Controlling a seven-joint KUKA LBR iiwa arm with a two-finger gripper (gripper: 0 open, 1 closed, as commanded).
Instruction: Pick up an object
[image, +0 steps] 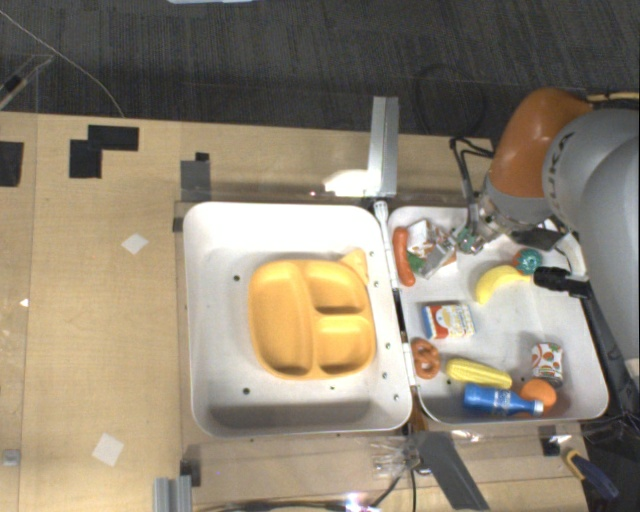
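On a tan bench (100, 330), 2 white bins: left (210, 300) with 1 yellow tray (310, 318); right (590, 370) with 1 banana (497, 281) at 12 o'clock, beside gripper (468, 238), grip state indiscernible.

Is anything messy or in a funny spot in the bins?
A little. The yellow tray sits crooked in the left bin, one corner riding up its right wall. Toys in the right bin are just scattered about.

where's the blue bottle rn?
The blue bottle lies on its side at the near edge of the right bin, just below the corn cob and left of the orange ball.
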